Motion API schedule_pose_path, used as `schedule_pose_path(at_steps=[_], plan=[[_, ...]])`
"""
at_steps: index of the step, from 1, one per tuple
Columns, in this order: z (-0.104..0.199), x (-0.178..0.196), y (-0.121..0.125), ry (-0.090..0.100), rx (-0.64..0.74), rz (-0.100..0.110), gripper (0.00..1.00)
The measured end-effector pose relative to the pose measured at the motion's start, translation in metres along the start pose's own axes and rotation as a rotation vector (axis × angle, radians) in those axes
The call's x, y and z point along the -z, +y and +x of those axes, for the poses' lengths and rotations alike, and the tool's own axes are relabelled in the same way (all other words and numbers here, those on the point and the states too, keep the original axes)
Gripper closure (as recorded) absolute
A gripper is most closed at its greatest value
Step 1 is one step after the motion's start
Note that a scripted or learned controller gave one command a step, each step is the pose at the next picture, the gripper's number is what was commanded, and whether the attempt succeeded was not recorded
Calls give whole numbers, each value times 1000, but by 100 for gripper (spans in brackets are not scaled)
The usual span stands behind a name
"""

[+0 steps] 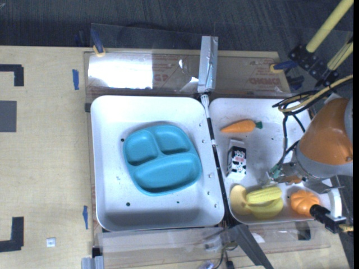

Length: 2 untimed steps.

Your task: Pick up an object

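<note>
Overhead slanted view of the bench [39, 150] with two white bins. The right bin [263, 108] serves as the landmark for all positions below.

(a) Arm [328, 136], grey with an orange band, enters over the right bin's right wall. Its wrist hangs above the bin's lower right part. The claw [279, 175] lies below the wrist, over the bin floor just right of the bin's centre. It is largely hidden by the wrist, so whether it is apart or together cannot be told. Nothing is seen held in it.

(b) Candidate objects, all resting on the right bin's floor:
- The yellow toy [259, 199] lies against the bin's lower wall, just below and left of the claw. It is near the claw, but contact cannot be judged.
- The orange toy [302, 202] sits in the bin's lower right corner, just below and right of the claw.
- The black-and-white carton [238, 160] lies at the bin's centre left, apart from the claw.
- The carrot [240, 126] lies in the bin's upper half, green tip pointing right, well apart from the claw.

(c) The left bin [106, 114] adjoins the right bin's left wall and holds a blue divided plate [162, 158]
</note>
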State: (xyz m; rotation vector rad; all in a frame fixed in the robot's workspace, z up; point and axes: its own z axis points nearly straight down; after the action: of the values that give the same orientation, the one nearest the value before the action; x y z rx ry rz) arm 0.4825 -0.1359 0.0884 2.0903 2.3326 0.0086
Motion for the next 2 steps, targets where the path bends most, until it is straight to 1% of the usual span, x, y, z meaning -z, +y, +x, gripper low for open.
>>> schedule_pose_path(at_steps=[1, 2], plan=[[-2, 138, 36, 1, -160, 6, 100], [37, 128, 42, 2, -408, 17, 100]])
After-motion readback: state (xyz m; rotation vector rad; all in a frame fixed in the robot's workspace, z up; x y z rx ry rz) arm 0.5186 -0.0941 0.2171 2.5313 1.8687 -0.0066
